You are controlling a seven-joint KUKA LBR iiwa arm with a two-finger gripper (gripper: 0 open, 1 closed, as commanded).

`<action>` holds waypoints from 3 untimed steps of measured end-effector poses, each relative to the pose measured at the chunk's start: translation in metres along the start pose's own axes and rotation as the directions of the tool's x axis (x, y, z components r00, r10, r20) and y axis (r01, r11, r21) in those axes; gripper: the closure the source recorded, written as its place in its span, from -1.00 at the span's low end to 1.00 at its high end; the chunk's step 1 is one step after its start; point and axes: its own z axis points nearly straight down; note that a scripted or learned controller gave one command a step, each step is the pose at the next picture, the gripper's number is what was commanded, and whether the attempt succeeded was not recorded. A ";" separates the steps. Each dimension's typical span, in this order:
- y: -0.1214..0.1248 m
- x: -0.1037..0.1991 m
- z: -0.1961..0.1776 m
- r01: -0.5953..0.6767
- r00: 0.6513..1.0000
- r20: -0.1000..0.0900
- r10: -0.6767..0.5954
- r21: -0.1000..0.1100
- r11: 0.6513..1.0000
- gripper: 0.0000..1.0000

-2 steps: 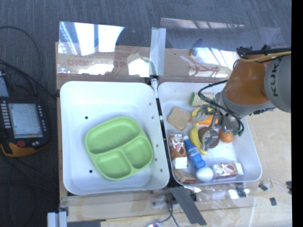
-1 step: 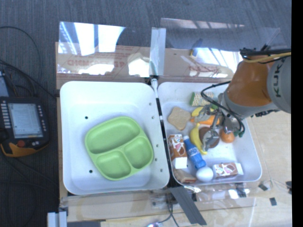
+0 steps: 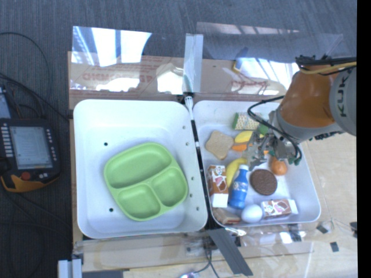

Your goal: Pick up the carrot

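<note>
The carrot is a small orange piece lying in the right bin, between the bread slice and the gripper. The gripper hangs low over the middle of that bin, just right of the carrot and above the brown cookie. The arm's orange band and cables cover the bin's upper right part. I see nothing held in the gripper.
The right bin also holds a yellow piece, a green cracker, a banana, a blue bottle, an orange, a white egg and small packets. A green divided plate lies in the left bin.
</note>
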 end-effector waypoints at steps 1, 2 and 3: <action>0.090 -0.019 -0.094 -0.102 0.994 -0.030 0.102 -0.005 0.995 1.00; 0.056 0.058 -0.015 -0.279 0.960 -0.008 0.279 -0.004 0.960 1.00; -0.035 0.032 0.002 0.089 0.996 -0.001 -0.089 0.007 0.996 1.00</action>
